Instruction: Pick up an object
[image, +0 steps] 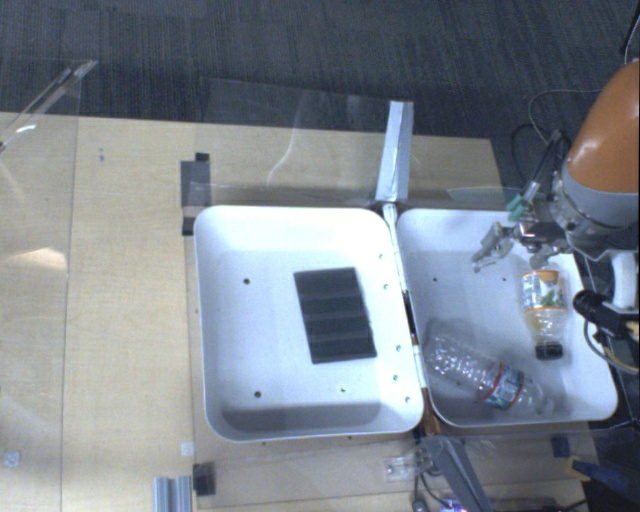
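Pale wooden bench (120, 330) carries two shallow white bins: the left bin (225, 300) holds a flat black ribbed rectangular pad (335, 315). In the right bin (450, 250) lie a crumpled clear plastic bottle (478, 372) and a small clear bottle with amber liquid (544, 305) — light, slippery, best pinched across the body. Above it, the gripper (500, 243) hangs spread, pinching nothing.

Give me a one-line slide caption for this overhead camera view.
Robot claw hovers over the right bin beside two plastic bottles; a dark ridged block lies in the left bin.
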